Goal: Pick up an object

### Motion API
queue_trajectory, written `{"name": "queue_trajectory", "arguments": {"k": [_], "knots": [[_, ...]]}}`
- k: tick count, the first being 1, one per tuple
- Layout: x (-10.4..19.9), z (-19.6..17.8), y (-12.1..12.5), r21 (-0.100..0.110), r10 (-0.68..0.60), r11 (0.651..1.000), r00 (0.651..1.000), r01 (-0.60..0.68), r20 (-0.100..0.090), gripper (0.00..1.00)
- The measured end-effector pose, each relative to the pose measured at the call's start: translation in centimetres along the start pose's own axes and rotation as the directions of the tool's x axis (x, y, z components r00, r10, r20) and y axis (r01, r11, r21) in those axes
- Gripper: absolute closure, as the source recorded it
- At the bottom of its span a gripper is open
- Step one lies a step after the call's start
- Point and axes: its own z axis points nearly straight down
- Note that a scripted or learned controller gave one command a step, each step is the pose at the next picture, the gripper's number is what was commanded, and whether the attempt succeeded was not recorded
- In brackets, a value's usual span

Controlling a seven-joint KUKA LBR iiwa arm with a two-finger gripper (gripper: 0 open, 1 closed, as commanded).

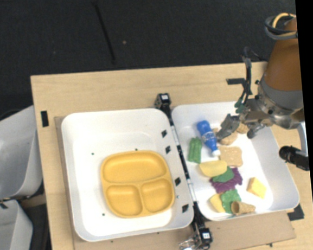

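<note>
Over the right bin (281, 184) hangs the gripper (237, 124), fingers spread, holding nothing. Just beside it lies a blue bottle (206, 135), probably light, stiff and slippery plastic; across its middle looks the safest hold.

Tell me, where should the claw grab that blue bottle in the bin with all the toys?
Probably across the middle of the blue bottle, coming straight down. It lies flat, its white cap toward the near side, so its long sides face up. A green piece sits close on one side, so the fingers should straddle it carefully.
</note>
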Motion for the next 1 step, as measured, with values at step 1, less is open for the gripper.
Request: {"name": "queue_trajectory", "arguments": {"k": [1], "knots": [[2.07, -15.61, -1.08, -0.018, -0.005, 1.000, 1.000, 0.005, 0.002, 0.00]]}}
